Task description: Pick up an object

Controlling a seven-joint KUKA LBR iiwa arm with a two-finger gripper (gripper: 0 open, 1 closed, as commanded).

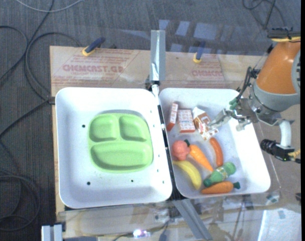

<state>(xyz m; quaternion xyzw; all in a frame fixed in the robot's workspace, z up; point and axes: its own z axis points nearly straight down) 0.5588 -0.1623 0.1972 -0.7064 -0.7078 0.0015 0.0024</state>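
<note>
Gripper [223, 117] low over right bin [252, 139], near its far right corner, tips just beside small carton [203, 124]; finger spread unreadable, cannot tell whether anything held. Judged: nothing lifted yet, grasp pending. Toy food crowds bin: cartons at far edge, carrot [200, 156], banana [188, 172] nearer. Left bin [67, 134] carries green tray [121, 140].

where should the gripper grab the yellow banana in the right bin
Probably across the middle of the yellow toy banana, coming straight down from above. It lies flat on the floor of the right white bin, running diagonally, with its narrow width easiest to span. Set the fingers across that width; the pink round toy and orange carrot crowd its upper end, so stay toward the middle or lower half.
</note>
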